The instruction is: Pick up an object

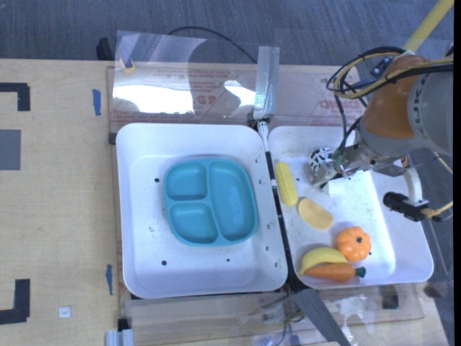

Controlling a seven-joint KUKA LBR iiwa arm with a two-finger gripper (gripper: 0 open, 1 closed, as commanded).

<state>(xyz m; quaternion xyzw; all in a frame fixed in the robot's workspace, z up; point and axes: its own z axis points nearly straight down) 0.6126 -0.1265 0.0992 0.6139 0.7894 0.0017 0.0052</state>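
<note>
Hand, finger state indiscernible, beside small black-and-white toy near right bin's far edge; seemingly light, rigid, best pinched across its middle.

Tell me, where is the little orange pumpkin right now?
The small round orange pumpkin sits in the right-hand white bin, near its front, just above the yellow banana and orange carrot.

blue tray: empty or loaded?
Empty. All three compartments of the blue tray show bare blue; it sits alone in the left bin.
</note>
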